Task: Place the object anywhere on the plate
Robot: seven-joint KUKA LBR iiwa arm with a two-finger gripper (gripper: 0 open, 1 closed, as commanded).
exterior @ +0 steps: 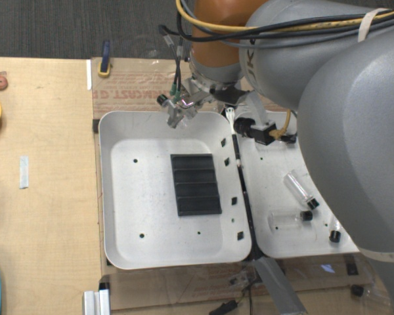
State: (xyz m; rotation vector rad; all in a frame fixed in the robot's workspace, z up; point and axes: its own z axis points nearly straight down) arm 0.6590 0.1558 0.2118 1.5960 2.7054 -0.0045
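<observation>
Camera view: the gripper [178, 113] is seen at the far rim of the left bin [118, 176], hanging from the grey arm [328, 77] with its orange band [226, 5]. Whether the gripper is open or closed cannot be told; nothing is seen held in it. A black ridged plate [196, 184] is seen lying flat on the left bin's floor, just below the gripper and apart from it. A clear tube-like object with a dark cap [299, 191] is seen in the right bin [276, 241], well to the right of and below the gripper. Another small clear item [285, 220] is seen near it. Both bins are carried by the table [39, 209].
</observation>
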